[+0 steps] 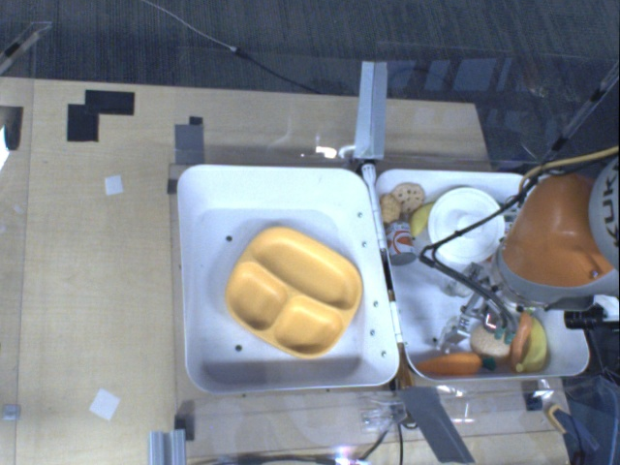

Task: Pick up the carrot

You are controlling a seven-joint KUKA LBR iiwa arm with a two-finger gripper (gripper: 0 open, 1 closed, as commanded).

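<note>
Bench: the pale wooden bench top [87, 289] carries two shallow white bins side by side, the left bin [208, 260] and the right bin [412, 308].
Arm: the grey arm with the orange band [552, 245] is seen over the right half of the right bin, with black cables looped across it.
Tray: a yellow plastic tray with three compartments [291, 289] lies in the middle of the left bin, well apart from the task.
Plate: a round white plate [463, 223] sits near the far edge of the right bin.
Gripper: the metal two-finger gripper [475, 323] hangs low near the near edge of the right bin; whether it is spread or pressed together cannot be told.
Carrot: the long orange carrot [448, 363] lies flat along the near edge of the right bin, just beside the gripper, and nothing is seen pinched.
Neighbours: a round beige food piece [487, 343] and a yellow banana-like piece [533, 349] are crowded at the near right corner.
Risk: the carrot may be missed or pushed against the bin wall, because it lies so close to the edge.
Risk, second: a neighbour may be taken instead, because the pieces lie nearly touching.
</note>
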